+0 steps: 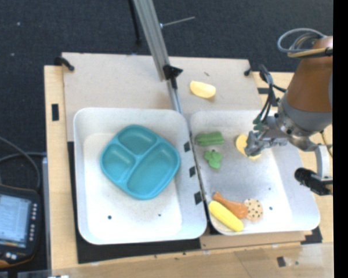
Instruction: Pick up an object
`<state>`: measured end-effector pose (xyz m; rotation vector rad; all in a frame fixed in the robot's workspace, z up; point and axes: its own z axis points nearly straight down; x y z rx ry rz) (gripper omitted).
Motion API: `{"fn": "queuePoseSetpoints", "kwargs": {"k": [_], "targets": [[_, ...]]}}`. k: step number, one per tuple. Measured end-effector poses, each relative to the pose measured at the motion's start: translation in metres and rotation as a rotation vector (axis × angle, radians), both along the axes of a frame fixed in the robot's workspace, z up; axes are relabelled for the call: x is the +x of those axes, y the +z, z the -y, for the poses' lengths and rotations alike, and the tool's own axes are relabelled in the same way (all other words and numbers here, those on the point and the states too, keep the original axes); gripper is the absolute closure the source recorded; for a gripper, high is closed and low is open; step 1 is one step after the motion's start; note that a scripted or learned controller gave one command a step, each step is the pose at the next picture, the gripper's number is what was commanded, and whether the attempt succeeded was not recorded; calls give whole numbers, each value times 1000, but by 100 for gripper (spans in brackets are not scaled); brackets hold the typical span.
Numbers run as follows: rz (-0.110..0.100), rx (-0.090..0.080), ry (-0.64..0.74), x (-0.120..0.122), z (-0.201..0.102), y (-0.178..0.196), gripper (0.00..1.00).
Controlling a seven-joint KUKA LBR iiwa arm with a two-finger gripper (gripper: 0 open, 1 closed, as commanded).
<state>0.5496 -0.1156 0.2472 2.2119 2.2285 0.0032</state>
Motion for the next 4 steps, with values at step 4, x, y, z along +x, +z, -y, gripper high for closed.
{"fn": "queuePoseSetpoints", "kwargs": {"k": [4], "targets": [[-1, -1, -1, 33, -196, -11, 100]]}}
